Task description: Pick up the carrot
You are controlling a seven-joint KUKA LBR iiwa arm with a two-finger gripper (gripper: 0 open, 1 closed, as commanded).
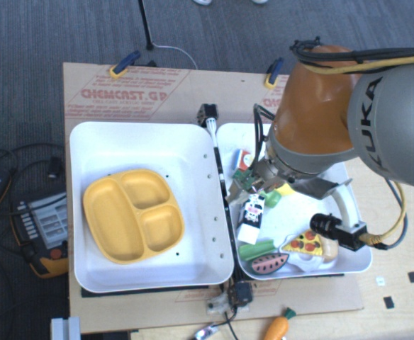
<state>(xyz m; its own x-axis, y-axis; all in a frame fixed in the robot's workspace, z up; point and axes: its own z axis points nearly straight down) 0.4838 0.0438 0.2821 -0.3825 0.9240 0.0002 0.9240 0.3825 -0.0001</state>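
The carrot (277, 326), orange with a green top, lies on the brown board in front of the right bin (356, 261), outside both bins. The arm's bulky orange and grey wrist (313, 119) hangs over the right bin. Under it my gripper (254, 180) sits low at the bin's left side, well back from the carrot, mostly hidden by the wrist. A small green and red toy (244, 178) shows right beside it.
In the right bin lie a white cow-print carton (252, 212), a green vegetable (255, 249), a watermelon slice (269, 264), a pizza slice (303, 244) and a yellow piece (285, 188). The left bin (122, 137) holds a yellow divided tray (132, 214). A black cable fitting (338, 230) juts over the right bin.
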